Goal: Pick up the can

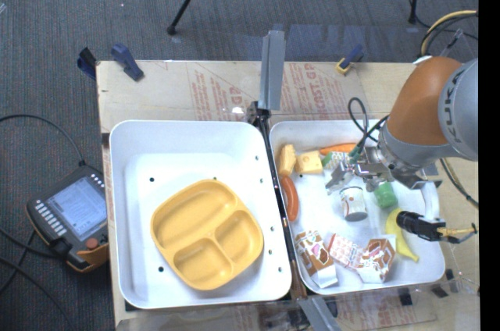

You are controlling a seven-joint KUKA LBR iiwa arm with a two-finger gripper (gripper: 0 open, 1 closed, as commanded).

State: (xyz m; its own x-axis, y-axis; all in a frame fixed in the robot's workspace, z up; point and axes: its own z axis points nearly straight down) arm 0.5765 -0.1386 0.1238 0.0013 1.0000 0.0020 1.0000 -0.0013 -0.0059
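Observation:
The can (353, 204) is small and white with a dark band, and stands near the middle of the right bin (434, 268). My gripper (352, 175) hangs just behind and above it, reaching in from the right below the orange wrist band. Its metal fingers (338, 179) look spread apart with nothing between them. The can's top rim shows just under the fingertips, and I cannot tell whether they touch it.
Around the can lie a green block (384, 195), a banana (402, 237), a carrot (337, 149), yellow cheese pieces (310, 162), a red sausage (291, 197) and small cartons (344, 250). The left bin (133, 165) holds a yellow divided plate (207, 234).

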